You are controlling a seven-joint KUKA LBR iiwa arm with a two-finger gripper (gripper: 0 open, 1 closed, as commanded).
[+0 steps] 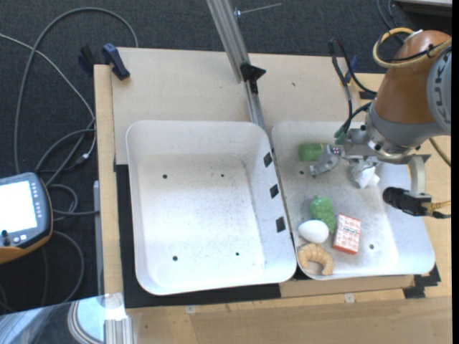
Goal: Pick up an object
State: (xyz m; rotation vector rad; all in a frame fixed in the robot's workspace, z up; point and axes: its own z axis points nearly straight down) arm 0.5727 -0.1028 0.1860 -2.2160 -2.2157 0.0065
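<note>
Gripper [343, 159] over right bin [401, 264], grip state indeterminate. Risk: green cylinder [310, 151] rolls left when nudged.

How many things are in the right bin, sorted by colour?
Green: 2, a can and a lumpy piece
White: 2, an egg and a crumpled piece
Tan: 1, a croissant
Red: 1, a small box
Total: 6
</note>
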